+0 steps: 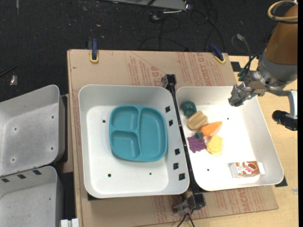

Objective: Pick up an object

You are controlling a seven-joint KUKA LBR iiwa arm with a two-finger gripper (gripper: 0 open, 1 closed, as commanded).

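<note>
The right bin [265, 141] holds a cluster of toy foods near its left side: a dark green piece [188, 108], a tan bread piece [197, 120], an orange carrot [211, 127], purple grapes [196, 143] and a yellow piece [215, 145]. A small brown and white carton [246, 169] lies near the bin's front right corner. My gripper [236, 100] hangs over the bin's back right part, well to the right of the cluster, with nothing seen between its fingers.
The left bin [94, 174] holds a teal divided plate [138, 133]. A black divider with clips runs between the two bins. White panels lie to the far left of the bench. Cables and a metal bar lie beyond the back edge.
</note>
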